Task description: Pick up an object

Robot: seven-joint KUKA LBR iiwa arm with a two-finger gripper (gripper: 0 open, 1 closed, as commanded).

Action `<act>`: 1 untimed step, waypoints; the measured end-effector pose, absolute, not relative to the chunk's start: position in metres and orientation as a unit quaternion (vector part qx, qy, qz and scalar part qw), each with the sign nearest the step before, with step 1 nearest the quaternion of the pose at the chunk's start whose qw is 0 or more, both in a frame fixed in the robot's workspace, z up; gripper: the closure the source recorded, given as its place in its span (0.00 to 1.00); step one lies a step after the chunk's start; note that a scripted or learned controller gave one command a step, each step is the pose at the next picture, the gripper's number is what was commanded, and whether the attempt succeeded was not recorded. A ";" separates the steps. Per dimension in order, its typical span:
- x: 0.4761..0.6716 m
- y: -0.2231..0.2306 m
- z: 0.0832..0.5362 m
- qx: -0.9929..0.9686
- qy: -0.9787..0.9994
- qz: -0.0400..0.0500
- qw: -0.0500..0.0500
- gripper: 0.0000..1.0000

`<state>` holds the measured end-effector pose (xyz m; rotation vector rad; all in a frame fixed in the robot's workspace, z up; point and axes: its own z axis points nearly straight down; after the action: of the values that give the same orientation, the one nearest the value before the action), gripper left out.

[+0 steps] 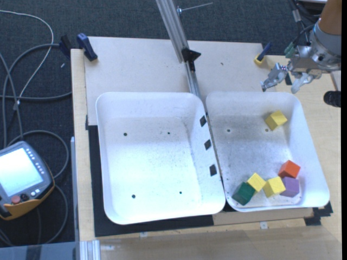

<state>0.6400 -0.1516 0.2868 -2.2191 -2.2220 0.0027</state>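
Yellow block (276, 119) lay alone in right bin (238, 145) | gripper (286, 80) hovered spread, empty | risk: descent clipping bin's rim.

Two bins sit side by side on the worktop (135, 64). The right bin (309, 140) holds one block (275, 119) near its far wall and five blocks (269, 184) clustered at its near edge.

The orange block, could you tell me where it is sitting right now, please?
In the camera view, the orange block lies in the right bin, near its lower right corner, just above the purple block and right of two yellow blocks.
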 end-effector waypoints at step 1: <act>0.605 -0.130 0.353 -0.706 -0.708 -0.003 -0.004 0.00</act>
<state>0.6050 -0.1299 0.3534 -2.2227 -2.2302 -0.0092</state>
